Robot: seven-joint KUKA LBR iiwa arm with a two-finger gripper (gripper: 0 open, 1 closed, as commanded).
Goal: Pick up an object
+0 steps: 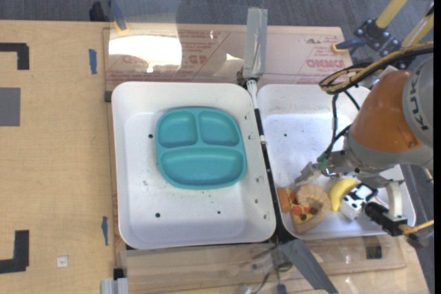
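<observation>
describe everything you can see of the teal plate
The teal plate is a rounded-rectangle divided dish, plastic-looking, with three compartments: two small ones at the far side, one wide one at the near side. It lies flat and upright near the middle of the left white bin, resting on its floor, with nothing in it or touching it otherwise.

Desk (pixel 48 148): matt pale wood board. Two bins (pixel 131 148): smooth white plastic, speckled. Teal divided plate (pixel 200 147): smooth plastic, soft sheen. At 12 o'clock, clear glossy sheet (pixel 207 51) catching glare.
</observation>
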